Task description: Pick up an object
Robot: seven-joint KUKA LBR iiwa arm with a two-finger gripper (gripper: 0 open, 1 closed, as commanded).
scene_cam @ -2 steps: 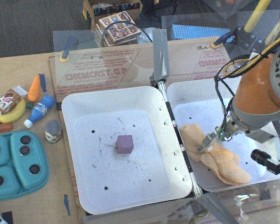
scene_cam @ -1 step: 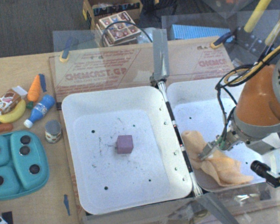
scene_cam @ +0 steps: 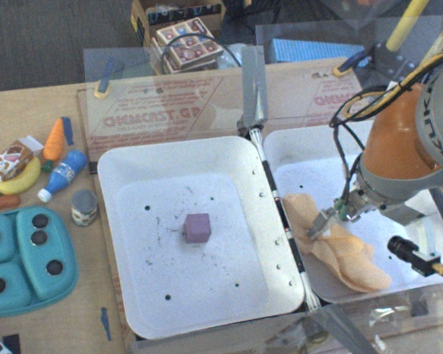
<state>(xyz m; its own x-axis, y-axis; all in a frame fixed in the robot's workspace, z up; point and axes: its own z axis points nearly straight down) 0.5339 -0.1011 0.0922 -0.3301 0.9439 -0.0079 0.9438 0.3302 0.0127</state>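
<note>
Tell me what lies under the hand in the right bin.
Under the hand lies a tan, floppy cloth-like object on the right bin's floor. The hand covers part of its upper end, so contact there is unclear.

One fixed camera hangs above the bench (scene_cam: 23,124), looking down at a slant toward twelve o'clock. It stands far enough back to take in both white bins, the left bin (scene_cam: 117,173) and the right bin (scene_cam: 297,143). The arm (scene_cam: 405,141) enters from three o'clock.

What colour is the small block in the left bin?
Purple; the block shows plainly in the camera view, lying near the middle of the left bin.
</note>
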